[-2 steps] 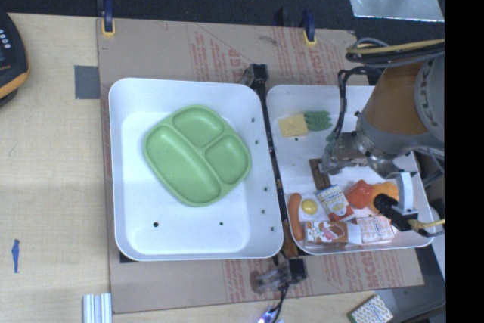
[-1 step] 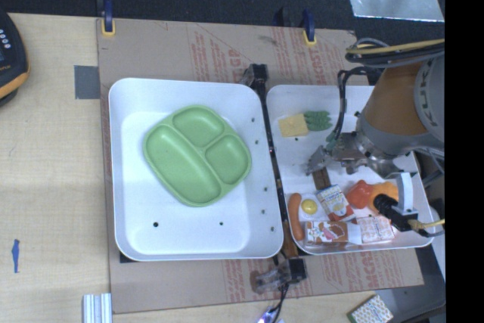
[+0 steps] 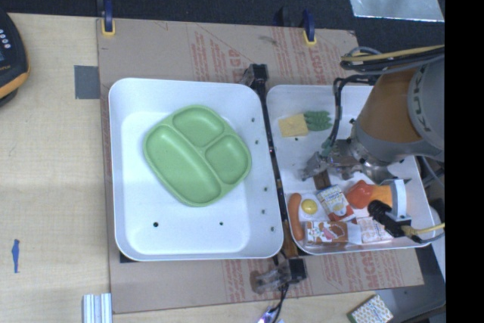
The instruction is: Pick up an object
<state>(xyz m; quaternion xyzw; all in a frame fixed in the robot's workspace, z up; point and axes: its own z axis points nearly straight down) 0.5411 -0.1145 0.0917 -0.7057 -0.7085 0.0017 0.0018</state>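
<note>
The right bin (image 3: 281, 104) holds several small things: a yellow sponge with a green pad (image 3: 302, 122) at the back, an orange bottle (image 3: 368, 194), a sausage-shaped orange piece (image 3: 294, 216), a small round yellow item (image 3: 308, 206) and flat printed packets (image 3: 330, 228) at the front. My gripper (image 3: 321, 166) reaches down into the middle of this bin from the right, just in front of the sponge and above the packets. A brown item (image 3: 321, 181) lies right under the gripper's tip.
The left bin (image 3: 128, 163) carries a green divided plate (image 3: 198, 154). Both bins rest on a cardboard sheet (image 3: 174, 49) clamped at the back. A dark device (image 3: 9, 57) sits at the bench's far left edge. Cables arch over the arm (image 3: 389, 113) at right.
</note>
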